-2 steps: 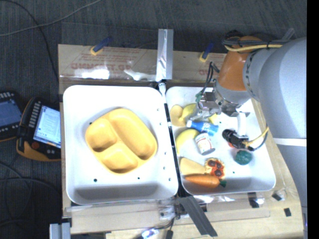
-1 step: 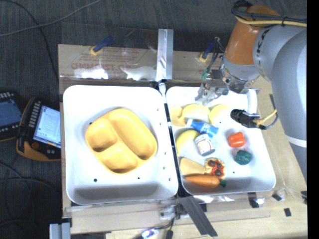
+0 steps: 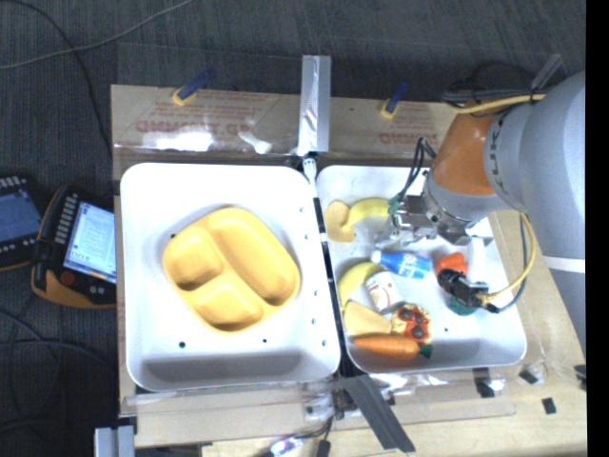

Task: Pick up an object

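The right bin (image 3: 504,346) holds several toy foods: a yellow banana (image 3: 360,210) at the back, a blue-and-white bottle (image 3: 404,264), a white can with a red label (image 3: 383,291), a yellow-green fruit (image 3: 355,276), a yellow wedge (image 3: 363,321), an orange carrot (image 3: 385,347) and a small red piece (image 3: 450,261). My gripper (image 3: 416,225) is lowered into this bin, just right of the banana and above the bottle. The wrist body hides its fingertips.
The left bin (image 3: 143,350) holds a yellow divided plate (image 3: 231,267). A metal divider (image 3: 315,112) stands between the bins at the back. A handheld pendant (image 3: 71,246) lies on the floor to the left. A yellow cable (image 3: 519,288) loops beside the wrist.
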{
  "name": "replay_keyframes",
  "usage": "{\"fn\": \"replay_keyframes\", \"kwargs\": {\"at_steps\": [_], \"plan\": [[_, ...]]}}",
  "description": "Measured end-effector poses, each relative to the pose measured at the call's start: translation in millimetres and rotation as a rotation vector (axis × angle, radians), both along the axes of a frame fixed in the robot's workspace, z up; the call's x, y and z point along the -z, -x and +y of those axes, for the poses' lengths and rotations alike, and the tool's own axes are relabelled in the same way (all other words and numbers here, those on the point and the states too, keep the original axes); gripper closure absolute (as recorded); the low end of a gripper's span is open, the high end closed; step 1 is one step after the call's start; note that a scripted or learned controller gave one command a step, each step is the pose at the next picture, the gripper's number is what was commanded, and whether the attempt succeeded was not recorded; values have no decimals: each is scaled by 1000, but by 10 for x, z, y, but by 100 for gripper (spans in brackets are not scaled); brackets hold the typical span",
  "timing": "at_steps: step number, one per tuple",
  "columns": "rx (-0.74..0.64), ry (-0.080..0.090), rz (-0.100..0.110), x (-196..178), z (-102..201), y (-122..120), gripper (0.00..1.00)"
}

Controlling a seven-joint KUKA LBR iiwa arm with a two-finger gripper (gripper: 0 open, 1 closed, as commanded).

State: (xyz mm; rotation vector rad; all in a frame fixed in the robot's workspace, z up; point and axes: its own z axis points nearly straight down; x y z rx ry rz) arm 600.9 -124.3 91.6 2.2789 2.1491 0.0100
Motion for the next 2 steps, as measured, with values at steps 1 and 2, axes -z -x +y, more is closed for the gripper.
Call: {"fn": "replay_keyframes", "kwargs": {"at_steps": [1, 2], "plan": [[0, 0, 0, 0, 0, -1, 0], [24, 1, -6, -6, -77, 490, 0]]}}
